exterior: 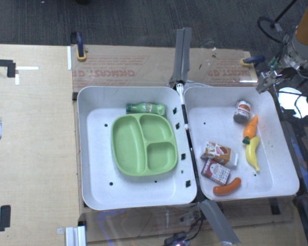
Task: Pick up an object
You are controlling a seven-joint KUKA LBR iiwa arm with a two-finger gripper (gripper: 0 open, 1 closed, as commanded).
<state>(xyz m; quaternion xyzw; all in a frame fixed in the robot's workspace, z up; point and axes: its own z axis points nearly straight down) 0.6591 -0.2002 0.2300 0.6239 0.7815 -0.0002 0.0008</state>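
Sitting in the left bin (pixel 87 152), a green divided plate (pixel 143 144) lies just below a green bottle (pixel 146 108). Right of the plate, the other bin (pixel 282 178) holds two cartons (pixel 217 160), a sausage (pixel 226 187), can (pixel 242 111), carrot (pixel 251 127) and banana (pixel 252 152). The end effector (pixel 269 78) hovers beyond that bin's upper right corner; its state cannot be told.

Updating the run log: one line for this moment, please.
gripper: above right bin's far right corner | nothing held | carrot, banana, sausage in bin
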